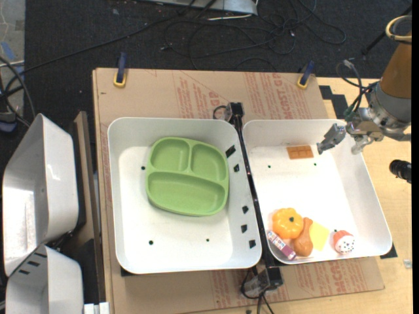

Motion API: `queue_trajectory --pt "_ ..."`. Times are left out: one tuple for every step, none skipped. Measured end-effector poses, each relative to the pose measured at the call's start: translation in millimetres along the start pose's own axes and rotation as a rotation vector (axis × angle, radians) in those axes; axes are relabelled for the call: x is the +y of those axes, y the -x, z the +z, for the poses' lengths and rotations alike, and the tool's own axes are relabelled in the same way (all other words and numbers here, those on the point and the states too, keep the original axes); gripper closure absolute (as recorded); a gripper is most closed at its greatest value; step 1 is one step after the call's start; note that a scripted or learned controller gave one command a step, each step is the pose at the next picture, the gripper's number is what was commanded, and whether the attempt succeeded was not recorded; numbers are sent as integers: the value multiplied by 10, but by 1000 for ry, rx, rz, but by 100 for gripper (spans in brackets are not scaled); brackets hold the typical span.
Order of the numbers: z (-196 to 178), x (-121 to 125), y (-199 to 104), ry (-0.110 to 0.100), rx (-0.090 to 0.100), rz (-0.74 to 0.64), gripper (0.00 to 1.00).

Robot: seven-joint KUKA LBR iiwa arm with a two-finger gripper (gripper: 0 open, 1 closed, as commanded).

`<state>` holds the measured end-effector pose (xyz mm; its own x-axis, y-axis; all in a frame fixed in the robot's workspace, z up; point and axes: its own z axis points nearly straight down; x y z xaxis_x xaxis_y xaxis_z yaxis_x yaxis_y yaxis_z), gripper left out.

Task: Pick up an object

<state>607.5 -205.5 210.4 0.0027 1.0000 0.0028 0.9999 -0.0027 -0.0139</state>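
Grey KUKA arm w/ orange band comes in from the right, two-finger gripper (345, 138) hanging over the upper right corner of the right shallow white bin (366, 188). Its fingers are spread apart, one at left over the bin's back wall, other at right, w/ nothing between them. Just left of the gripper, near the bin's back wall, lies a small flat orange-brown waffle-like rectangle (300, 152), apart from the fingers. The rest of the objects sit bunched in the bin's front edge, well apart from the gripper: an orange-yellow toy bell pepper (287, 222), a brown-orange toy drumstick (304, 241) leaning against it, a pale yellow flat wedge (320, 235) just right of that, a small tube w/ pink and purple label (281, 244) at the front left corner, and a white-and-red spotted ball-like toy (344, 242) toward the front right. The left shallow white bin (124, 175) holds a light green plastic divided plate (188, 176), 3 compartments, lying flat near the middle. Both bins rest on a brown cardboard sheet (177, 90).
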Motion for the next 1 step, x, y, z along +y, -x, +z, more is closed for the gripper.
queue_trajectory --pt "-88 30 -9 14 -3 -4 0"
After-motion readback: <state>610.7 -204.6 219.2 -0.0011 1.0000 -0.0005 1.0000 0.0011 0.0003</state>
